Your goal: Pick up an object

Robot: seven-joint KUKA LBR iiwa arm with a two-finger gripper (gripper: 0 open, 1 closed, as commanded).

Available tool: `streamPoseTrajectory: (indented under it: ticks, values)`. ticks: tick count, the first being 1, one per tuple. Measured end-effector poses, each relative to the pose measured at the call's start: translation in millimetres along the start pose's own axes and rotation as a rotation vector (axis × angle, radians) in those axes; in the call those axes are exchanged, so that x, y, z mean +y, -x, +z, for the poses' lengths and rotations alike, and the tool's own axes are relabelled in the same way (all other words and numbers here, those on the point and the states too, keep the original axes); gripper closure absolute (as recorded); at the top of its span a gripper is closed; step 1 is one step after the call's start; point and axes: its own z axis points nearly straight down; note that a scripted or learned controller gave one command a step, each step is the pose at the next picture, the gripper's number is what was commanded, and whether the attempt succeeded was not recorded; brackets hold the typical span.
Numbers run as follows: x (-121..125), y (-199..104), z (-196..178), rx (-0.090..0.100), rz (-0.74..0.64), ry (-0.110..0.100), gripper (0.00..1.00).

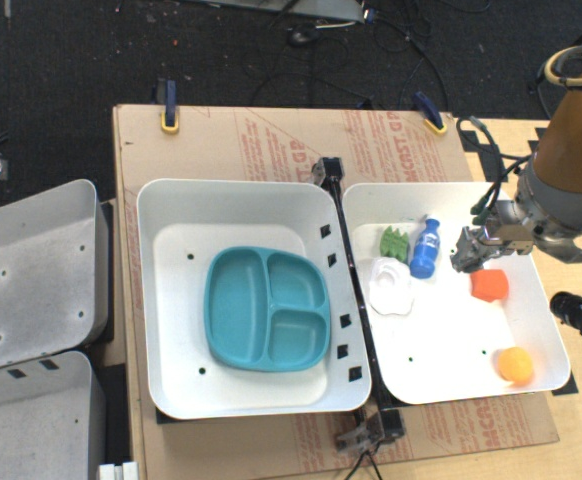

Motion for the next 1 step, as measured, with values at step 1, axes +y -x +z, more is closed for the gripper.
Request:
streamPoseTrajectory:
  ticks: [1]
  values:
    - [-8.5,-54.3,0.2,0.0,0.0,-0.002,1.0]
